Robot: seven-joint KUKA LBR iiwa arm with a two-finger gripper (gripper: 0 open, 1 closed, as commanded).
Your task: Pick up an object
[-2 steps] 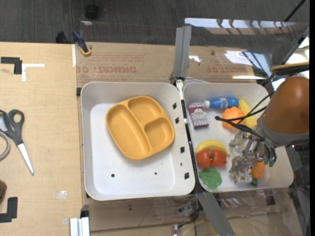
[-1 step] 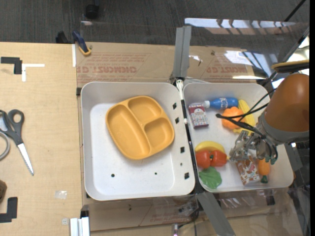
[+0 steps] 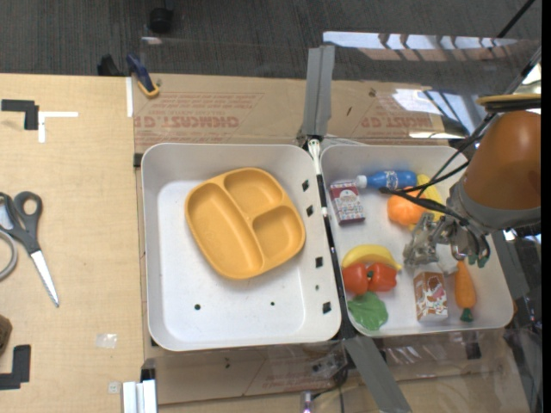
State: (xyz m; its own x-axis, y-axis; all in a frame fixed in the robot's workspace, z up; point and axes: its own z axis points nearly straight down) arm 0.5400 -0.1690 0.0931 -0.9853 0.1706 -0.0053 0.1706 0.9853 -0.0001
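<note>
Orange-banded, my arm hangs over the right bin [image 3: 495, 317] with its gripper [image 3: 428, 246] low among the toy food, just above a small carton [image 3: 430, 297] beside the carrot [image 3: 465, 289]; its grip state I cannot tell.

We're looking down on a light wooden surface [image 3: 69, 231] with scissors [image 3: 30, 239] lying at the left. Dark grey carpet floor [image 3: 215, 15] runs along the top, and flattened brown cardboard [image 3: 215, 114] sits under the bins. Lighting's bright and pretty even.
</note>
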